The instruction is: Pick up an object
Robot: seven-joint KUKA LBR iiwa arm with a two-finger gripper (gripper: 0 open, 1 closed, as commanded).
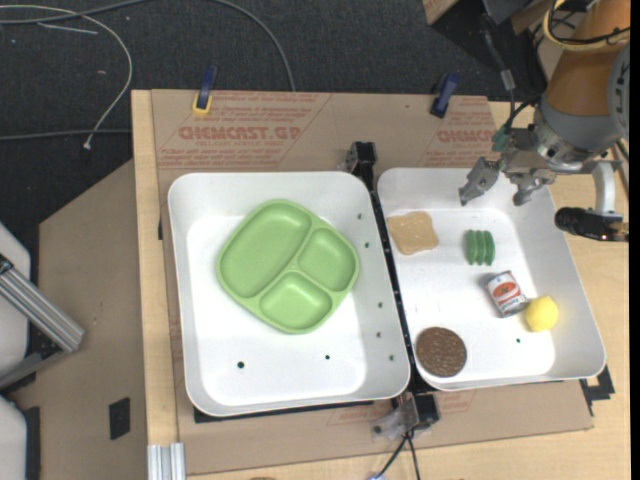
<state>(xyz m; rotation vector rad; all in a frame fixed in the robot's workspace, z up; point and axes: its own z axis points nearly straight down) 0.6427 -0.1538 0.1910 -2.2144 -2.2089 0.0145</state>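
The right bin (575, 298) holds a tan bread slice (412, 233), a green ridged pickle-like piece (480, 247), a small red-and-white can (507, 293), a yellow lemon (541, 314) and a brown round patty (441, 351). My gripper (503, 187) hangs over the back edge of that bin, up and right of the green piece. Its two fingers are spread apart and open, with nothing between them.
The left bin (200, 348) carries a green divided plate (288, 265). Black clamps sit between the bins at the back (361, 155) and at the front (420, 408). Blue clips (206, 88) hold the cardboard underlay at its far edge.
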